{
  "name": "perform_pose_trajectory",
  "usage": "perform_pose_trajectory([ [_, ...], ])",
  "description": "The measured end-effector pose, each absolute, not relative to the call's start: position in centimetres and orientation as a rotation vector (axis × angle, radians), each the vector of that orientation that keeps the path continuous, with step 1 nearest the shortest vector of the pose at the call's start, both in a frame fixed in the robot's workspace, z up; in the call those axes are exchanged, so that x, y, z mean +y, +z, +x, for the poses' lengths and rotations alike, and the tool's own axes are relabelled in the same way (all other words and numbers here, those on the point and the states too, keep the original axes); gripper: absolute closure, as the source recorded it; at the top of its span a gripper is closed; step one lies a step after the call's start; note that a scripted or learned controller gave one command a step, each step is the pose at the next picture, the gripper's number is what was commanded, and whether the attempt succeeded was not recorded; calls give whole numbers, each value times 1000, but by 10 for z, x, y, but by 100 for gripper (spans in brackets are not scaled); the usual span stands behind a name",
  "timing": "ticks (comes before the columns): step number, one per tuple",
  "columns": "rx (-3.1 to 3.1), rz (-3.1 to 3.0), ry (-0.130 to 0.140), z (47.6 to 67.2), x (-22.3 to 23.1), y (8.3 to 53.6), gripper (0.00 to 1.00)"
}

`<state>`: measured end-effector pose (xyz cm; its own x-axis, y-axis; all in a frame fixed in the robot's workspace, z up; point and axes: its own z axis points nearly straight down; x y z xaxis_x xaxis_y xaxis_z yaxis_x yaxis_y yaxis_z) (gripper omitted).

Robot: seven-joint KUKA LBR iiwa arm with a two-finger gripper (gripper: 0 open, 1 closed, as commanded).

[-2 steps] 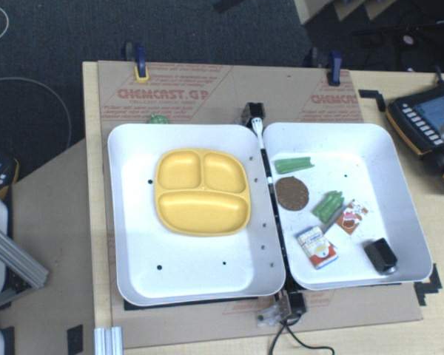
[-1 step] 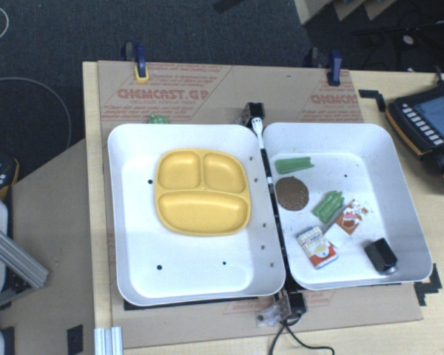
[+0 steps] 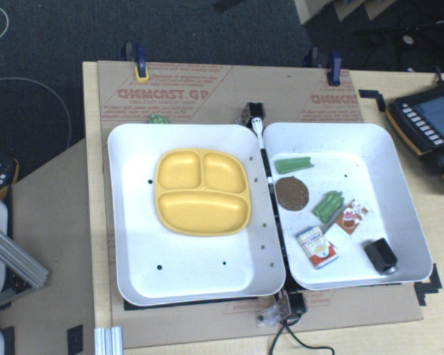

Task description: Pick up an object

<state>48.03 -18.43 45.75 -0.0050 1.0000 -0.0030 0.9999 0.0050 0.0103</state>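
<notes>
The right bin [image 3: 399, 198] holds several small objects. A flat green strip [image 3: 293, 165] lies near its back left. A brown round disc [image 3: 291, 193] sits just in front of the strip. A green block [image 3: 328, 205] lies tilted in the middle. Beside it is a small red and white packet [image 3: 351, 217]. A red and white carton [image 3: 317, 246] lies toward the front. A black block [image 3: 380, 255] rests near the front right corner.
The left bin [image 3: 133, 228] holds a yellow divided plate [image 3: 203, 191] with three compartments. A small green thing [image 3: 158, 120] lies on the board behind the left bin. Clamps [image 3: 140, 59] hold the board's far edge. A tablet-like device [image 3: 428, 120] sits at the right.
</notes>
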Motion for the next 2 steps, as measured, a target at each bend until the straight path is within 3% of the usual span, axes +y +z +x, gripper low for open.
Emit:
perform_pose_trajectory([
  [1, 2221, 2213, 6, 480, -151, 479, 100],
  [2, 2234, 2228, -11, 478, -114, 346, 100],
])
